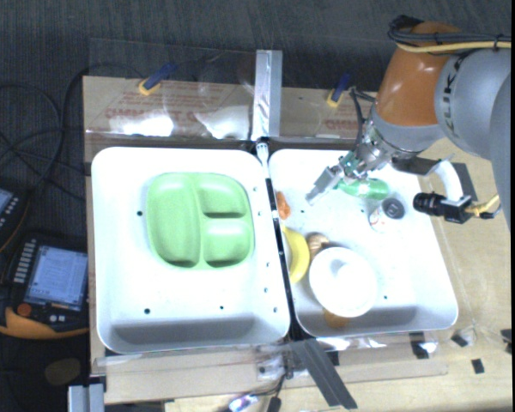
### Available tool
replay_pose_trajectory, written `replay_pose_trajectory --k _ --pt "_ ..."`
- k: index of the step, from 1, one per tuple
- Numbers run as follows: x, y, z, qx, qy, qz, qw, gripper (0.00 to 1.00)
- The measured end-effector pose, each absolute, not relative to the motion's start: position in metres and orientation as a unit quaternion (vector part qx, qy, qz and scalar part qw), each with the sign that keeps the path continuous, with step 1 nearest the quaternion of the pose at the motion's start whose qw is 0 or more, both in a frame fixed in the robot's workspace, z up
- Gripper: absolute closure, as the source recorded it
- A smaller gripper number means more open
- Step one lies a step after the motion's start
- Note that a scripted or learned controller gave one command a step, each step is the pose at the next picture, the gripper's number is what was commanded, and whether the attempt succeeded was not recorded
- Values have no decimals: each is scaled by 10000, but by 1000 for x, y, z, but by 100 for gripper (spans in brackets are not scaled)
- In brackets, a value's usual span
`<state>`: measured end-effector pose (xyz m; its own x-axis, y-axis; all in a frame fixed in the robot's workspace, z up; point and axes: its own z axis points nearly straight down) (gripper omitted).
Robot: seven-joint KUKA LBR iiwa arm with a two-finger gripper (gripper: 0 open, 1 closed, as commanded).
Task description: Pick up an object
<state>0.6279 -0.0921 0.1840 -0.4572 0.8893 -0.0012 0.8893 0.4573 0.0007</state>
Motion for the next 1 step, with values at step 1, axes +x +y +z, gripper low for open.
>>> replay_pose_trajectory --k 1 --pt "651 -177 130 5256 8507 -6 26 0"
